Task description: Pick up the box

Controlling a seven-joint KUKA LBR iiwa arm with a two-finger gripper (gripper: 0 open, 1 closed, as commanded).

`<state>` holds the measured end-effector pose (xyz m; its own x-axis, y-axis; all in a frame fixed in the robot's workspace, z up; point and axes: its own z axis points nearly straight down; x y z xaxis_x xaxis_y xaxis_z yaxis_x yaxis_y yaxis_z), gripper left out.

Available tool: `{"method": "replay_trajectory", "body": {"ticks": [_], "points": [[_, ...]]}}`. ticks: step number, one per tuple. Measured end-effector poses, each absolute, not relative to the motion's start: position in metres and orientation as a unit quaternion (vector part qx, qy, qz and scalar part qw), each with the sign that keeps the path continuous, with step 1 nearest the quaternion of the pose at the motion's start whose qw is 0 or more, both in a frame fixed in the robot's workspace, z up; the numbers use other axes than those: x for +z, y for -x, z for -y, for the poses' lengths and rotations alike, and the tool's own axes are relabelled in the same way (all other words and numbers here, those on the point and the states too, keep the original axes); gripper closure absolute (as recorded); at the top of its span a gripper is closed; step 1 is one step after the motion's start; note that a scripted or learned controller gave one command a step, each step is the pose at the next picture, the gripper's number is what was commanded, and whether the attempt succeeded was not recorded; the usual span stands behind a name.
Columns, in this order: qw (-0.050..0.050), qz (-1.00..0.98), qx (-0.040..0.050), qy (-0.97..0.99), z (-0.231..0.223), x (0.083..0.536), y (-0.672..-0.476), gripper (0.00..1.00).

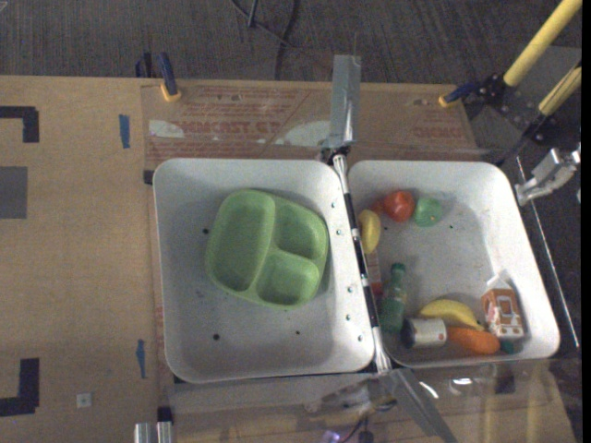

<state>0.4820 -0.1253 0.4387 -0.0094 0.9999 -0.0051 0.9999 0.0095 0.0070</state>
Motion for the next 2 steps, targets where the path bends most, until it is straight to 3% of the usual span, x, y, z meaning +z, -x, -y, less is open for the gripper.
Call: {"method": "replay_trajectory", "body": {"ticks": [1,2], "points": [[0.007,-0.711,0.0013,-0.703,0.1248,0.4495,-0.4835,1.0],[0.007,-0.712,0.0011,-0.703,0.1244,0.4493,-0.4836,0.0]]}}
